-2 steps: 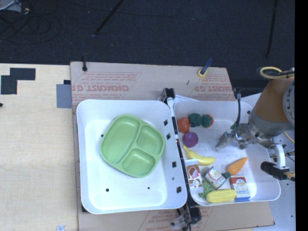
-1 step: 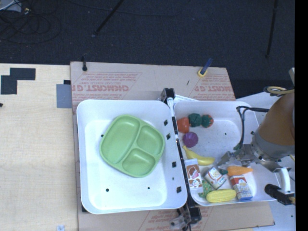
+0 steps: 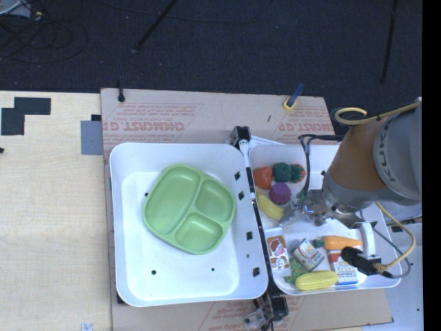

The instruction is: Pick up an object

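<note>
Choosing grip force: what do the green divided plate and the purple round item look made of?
Green divided plate: likely moulded plastic, with a smooth, matte, even colour. Purple round item: probably plastic or rubber toy food, smooth; too small to be sure.

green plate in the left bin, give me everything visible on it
The green plate is a light green, plastic-looking divided tray with rounded corners and three compartments, nothing in them. It lies flat, face up and turned at an angle, on the floor of the left bin, toward its upper middle. Only the bin touches it.
</note>
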Controlling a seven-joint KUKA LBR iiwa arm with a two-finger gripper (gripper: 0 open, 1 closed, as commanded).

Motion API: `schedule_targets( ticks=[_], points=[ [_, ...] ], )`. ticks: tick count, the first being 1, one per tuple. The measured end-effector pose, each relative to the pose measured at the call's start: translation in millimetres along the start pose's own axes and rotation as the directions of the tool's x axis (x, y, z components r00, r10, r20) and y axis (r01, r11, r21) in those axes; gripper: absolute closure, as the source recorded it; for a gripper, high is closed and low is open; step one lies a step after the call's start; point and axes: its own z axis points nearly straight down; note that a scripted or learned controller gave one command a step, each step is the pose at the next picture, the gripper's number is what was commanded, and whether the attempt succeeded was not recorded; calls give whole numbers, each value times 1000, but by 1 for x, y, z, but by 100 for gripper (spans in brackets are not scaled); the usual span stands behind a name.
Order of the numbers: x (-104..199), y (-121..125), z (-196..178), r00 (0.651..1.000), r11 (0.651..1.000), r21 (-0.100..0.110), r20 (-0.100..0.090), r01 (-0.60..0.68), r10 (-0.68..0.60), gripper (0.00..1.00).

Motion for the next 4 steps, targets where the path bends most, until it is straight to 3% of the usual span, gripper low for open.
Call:
schedule_targets(
  ticks=[1,2,3,4],
  points=[
    [12,94,6,1000,1000,6,0,-4,4,0],
    [14,94,-3,1000,1000,14,-4,0,0,100],
    [65,61,-94,1000,1000,-1,2,1,-1,100],
    [118,54,-131,1000,1000,-1,2,1,-1,100]
  ],
)
